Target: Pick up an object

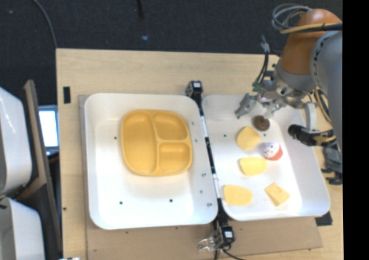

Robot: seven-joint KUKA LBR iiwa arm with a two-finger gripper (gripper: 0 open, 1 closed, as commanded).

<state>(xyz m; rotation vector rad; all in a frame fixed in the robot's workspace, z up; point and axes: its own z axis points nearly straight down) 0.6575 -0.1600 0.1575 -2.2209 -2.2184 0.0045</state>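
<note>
The right bin (305,187) holds several yellow food-like pieces: one chunk (249,138), a flatter piece (252,165), an oval piece (237,195) and a small block (277,193). A small white and red object (270,150) lies beside them. A small brown round object (261,122) sits near the bin's far side. My gripper (258,111) hangs over the far part of the right bin, just above the brown object, open, with nothing between its fingers.
The left bin (104,195) holds a yellow divided plate (155,141). A black divider rail (206,149) runs between the bins. The grey and orange arm (305,40) comes in from the upper right, with cables (314,132) trailing along the right bin's edge.
</note>
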